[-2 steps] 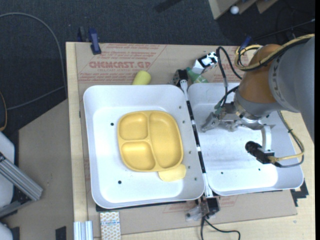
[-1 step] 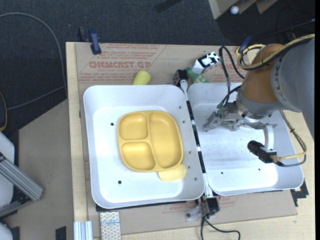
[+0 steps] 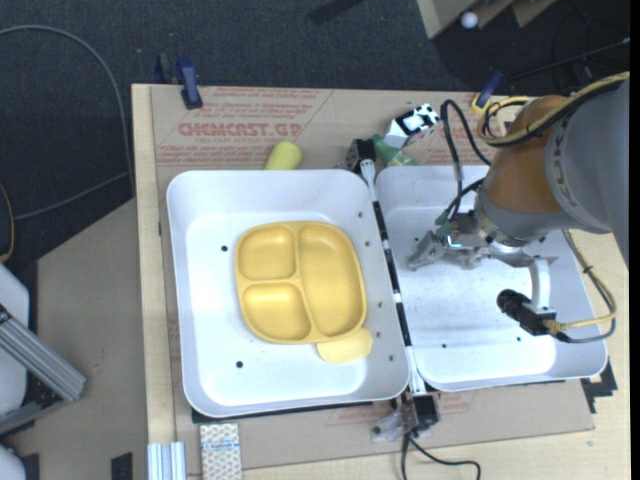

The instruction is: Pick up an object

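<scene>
A yellow divided plate [image 3: 300,280] lies in the left bin [image 3: 200,218], with a small pale yellow piece [image 3: 347,347] tucked against its near edge. My gripper [image 3: 445,248] hangs low over the left part of the right bin [image 3: 470,353], close to the wall between the bins. It is apart from the plate, and I see nothing held in it. The grey arm with its orange band [image 3: 520,173] reaches in from the right and hides the far right part of that bin.
A small yellow object [image 3: 283,155] lies on the bench behind the left bin. A black and white item [image 3: 413,124] sits behind the right bin. A black cable fitting [image 3: 522,310] hangs from the arm over the right bin. Clamps stand along the bench's edges.
</scene>
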`<state>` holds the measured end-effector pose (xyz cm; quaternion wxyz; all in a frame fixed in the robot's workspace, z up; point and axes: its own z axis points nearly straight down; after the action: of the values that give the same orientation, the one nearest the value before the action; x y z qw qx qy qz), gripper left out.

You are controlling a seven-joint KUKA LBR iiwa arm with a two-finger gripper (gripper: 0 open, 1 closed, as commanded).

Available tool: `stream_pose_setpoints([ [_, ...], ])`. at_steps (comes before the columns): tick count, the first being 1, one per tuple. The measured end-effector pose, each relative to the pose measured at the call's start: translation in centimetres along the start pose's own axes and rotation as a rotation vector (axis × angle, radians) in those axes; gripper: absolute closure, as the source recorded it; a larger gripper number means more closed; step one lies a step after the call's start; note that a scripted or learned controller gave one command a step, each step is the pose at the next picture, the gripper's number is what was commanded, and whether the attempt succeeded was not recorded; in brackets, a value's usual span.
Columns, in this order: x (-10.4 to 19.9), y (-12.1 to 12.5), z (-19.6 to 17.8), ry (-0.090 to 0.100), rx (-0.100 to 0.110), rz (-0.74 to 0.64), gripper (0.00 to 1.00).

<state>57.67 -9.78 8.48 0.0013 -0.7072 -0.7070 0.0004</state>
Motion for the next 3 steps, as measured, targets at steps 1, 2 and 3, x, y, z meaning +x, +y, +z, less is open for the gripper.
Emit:
stream_pose_setpoints([
  [1,-4.6,0.7,0.0,-0.003,-0.004,0.000,0.00],
  [2,-11.7,9.0,-6.1,-0.004,-0.006,0.000,0.00],
  [3,-8.0,6.1,-2.2,0.000,0.000,-0.002,0.00],
])
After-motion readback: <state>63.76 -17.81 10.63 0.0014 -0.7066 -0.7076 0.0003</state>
